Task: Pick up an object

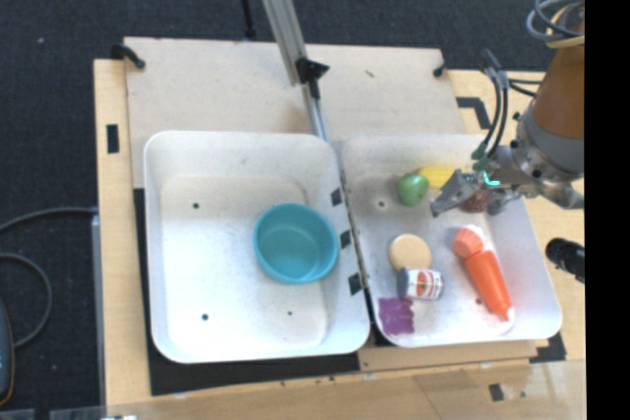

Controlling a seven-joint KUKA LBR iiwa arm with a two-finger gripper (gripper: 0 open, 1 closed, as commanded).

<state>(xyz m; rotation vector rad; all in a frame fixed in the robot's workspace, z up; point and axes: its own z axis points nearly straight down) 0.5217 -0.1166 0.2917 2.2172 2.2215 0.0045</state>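
Two white bins sit side by side on the tabletop [246,84]. Far to the left of the pincer [471,198], the left bin [177,182] holds a blue bowl [295,243]. The right bin [536,305] carries the rest: a purple piece [396,315] and a small can [421,284] lie below and to the left of the pincer, a tan round object [409,252] sits just above the can, and a green ball [413,189] touches a yellow object [437,177] just to the pincer's left. An orange carrot-shaped toy [482,270] lies just below the pincer. Whether the pincer stands apart or together cannot be told; something dark reddish [476,203] shows at its tip.
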